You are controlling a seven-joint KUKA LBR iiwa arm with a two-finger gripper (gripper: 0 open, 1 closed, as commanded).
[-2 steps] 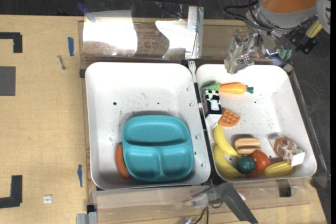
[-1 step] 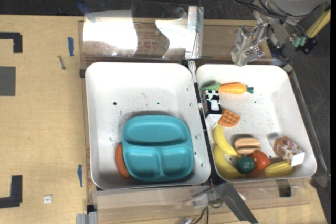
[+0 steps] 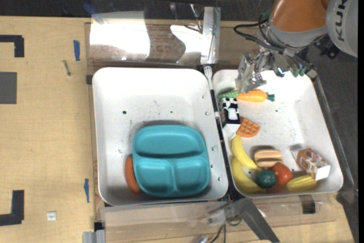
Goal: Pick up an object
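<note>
Carrot (image 3: 253,97) lies in the right bin (image 3: 327,116) just below the lowered hand (image 3: 250,74); its grip cannot be told.

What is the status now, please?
End effector low in right bin, far-left corner. Carrot just beneath, not gripped. Waffle and bananas lie nearer the camera.

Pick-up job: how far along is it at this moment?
Done: the arm has brought the tool over the right bin's far end. In hand: it hovers just above the toy carrot, which lies on the bin floor. Left: gripping and lifting it.
</note>
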